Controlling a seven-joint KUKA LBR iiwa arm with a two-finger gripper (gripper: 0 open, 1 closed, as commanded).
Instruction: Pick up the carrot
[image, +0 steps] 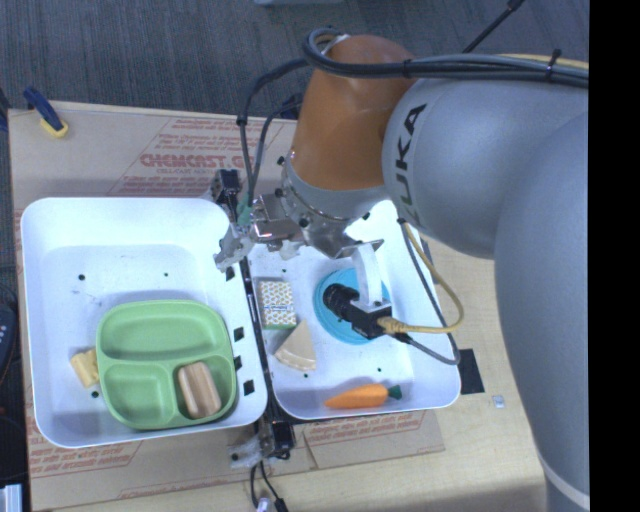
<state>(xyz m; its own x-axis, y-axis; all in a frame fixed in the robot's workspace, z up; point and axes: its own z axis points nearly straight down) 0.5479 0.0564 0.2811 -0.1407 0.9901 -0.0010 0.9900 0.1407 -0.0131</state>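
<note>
The carrot (357, 397), orange with a small green top at its right end, lies flat along the front wall of the right bin (432, 375). My gripper (240, 246) hangs over the divider between the two bins, near the back left corner of the right bin. It is well behind and to the left of the carrot and apart from it. The big grey arm with its orange band covers the back of the right bin.
In the right bin lie a checkered cracker-like piece (276, 301), a pale wedge (297, 350) and a blue round disc (345, 312). The left bin (50, 260) holds a green divided plate (150, 340) with a brown roll (198, 389), and a yellow piece (85, 368).
</note>
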